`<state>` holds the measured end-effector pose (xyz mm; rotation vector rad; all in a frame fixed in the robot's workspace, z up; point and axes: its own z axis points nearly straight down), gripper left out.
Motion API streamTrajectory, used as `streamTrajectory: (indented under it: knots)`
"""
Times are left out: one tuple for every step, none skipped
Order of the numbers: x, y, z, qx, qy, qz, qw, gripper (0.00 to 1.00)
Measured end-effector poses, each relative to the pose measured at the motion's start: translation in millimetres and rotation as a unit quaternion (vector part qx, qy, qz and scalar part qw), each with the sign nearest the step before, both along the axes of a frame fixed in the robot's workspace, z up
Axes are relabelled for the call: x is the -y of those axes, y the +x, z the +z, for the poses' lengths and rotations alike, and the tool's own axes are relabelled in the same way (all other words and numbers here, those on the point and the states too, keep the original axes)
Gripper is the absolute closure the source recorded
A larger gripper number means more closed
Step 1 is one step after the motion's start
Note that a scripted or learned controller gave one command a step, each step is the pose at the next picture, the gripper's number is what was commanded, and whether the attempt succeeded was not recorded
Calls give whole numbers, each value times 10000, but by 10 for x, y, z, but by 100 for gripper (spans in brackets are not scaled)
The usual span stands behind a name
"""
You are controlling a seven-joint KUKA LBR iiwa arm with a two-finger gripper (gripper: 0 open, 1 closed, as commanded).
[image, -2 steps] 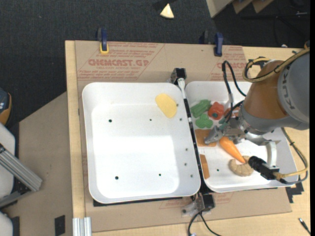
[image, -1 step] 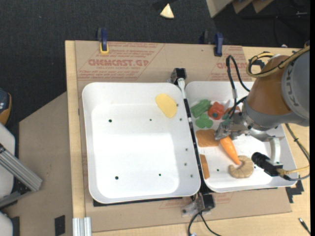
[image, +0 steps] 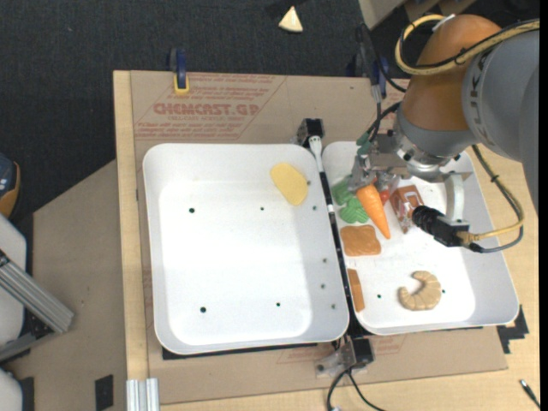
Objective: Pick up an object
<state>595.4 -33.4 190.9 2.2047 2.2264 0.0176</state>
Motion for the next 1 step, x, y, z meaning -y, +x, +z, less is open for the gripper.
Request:
streamTrajectory:
  knots:
    - [-658, 365, 373, -29, 0, -7, 10000, 100]
